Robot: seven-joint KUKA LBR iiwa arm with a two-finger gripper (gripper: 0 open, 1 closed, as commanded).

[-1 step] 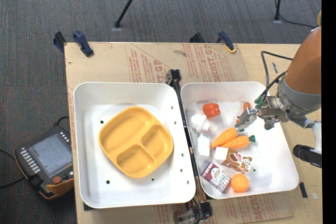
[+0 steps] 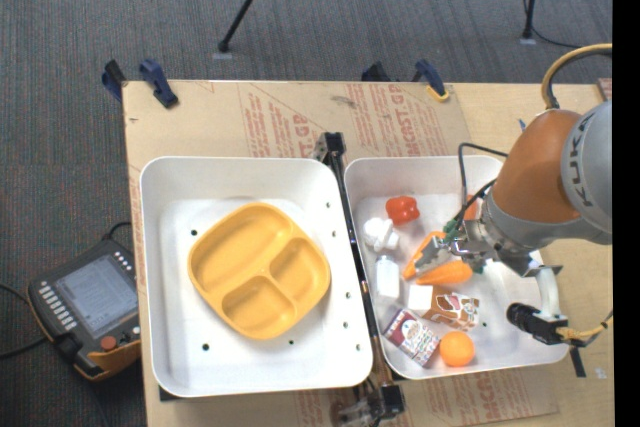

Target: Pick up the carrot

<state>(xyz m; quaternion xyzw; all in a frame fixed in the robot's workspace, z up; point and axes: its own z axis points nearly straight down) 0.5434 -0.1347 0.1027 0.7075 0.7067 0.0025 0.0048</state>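
Grey hand (image 2: 437,258) touches tapered orange carrot (image 2: 441,271).

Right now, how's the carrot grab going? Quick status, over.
Gripper down in right bin, at the carrot. Grasp unconfirmed. White bottle and cartons crowd close.

Arm (image 2: 555,180) reaches leftward, pincer (image 2: 437,255) angled low.

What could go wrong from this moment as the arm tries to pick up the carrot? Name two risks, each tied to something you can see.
1. The carrot lies crowded among a white bottle, a small carton and a red pepper, so the gripper may knock or catch a neighbour.
2. The carrot is tapered and lies slanted, so it may slip free.
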